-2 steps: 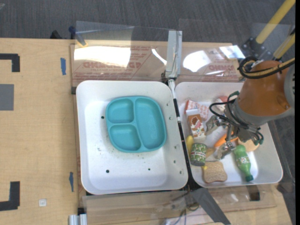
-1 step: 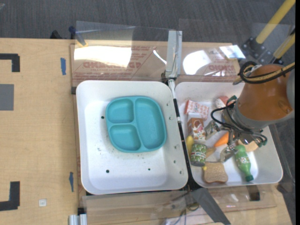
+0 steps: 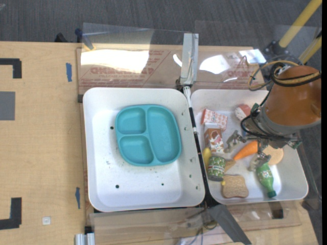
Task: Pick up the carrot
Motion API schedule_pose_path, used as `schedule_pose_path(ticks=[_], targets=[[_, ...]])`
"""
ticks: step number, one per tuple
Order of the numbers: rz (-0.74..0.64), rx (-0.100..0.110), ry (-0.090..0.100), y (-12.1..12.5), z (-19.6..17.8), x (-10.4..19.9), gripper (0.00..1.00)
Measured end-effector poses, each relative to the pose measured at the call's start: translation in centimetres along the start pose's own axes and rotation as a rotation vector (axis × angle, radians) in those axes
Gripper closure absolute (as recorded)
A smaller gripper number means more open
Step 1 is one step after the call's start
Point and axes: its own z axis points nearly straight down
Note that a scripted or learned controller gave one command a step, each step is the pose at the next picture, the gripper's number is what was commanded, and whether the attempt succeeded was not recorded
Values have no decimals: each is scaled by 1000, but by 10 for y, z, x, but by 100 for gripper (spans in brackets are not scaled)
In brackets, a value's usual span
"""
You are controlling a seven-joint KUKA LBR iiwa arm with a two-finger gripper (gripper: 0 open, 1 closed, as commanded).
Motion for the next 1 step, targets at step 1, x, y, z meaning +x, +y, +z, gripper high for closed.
schedule_pose_path(ticks=[1], targets=[[5,0,1,8,0,14,0]])
